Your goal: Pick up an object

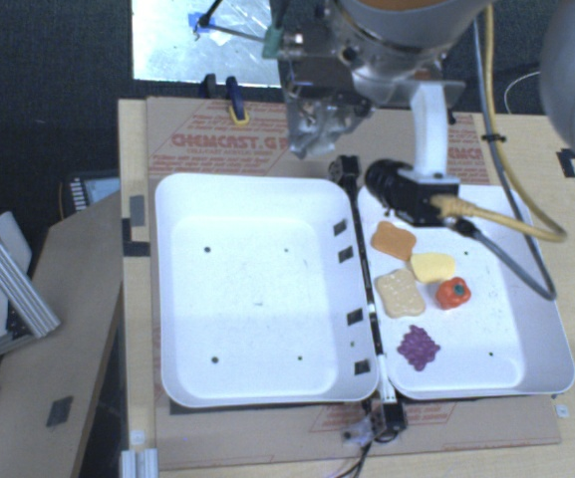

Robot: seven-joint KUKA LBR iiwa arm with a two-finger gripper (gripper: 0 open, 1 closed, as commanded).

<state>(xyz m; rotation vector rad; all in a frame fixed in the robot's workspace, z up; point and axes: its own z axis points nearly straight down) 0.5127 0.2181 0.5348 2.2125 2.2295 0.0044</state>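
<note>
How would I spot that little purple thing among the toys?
Look in the right bin, where five small toy foods lie near its left wall. The purple grape cluster lies nearest the camera, below the pale cracker. It alone is purple and bumpy.

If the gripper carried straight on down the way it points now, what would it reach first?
Probably the brown board behind the left bin. The gripper hangs over that strip near the bin's back rim, away from the toy foods in the right bin. Depth is unclear from this slanted view, so it might catch the rim instead.
</note>
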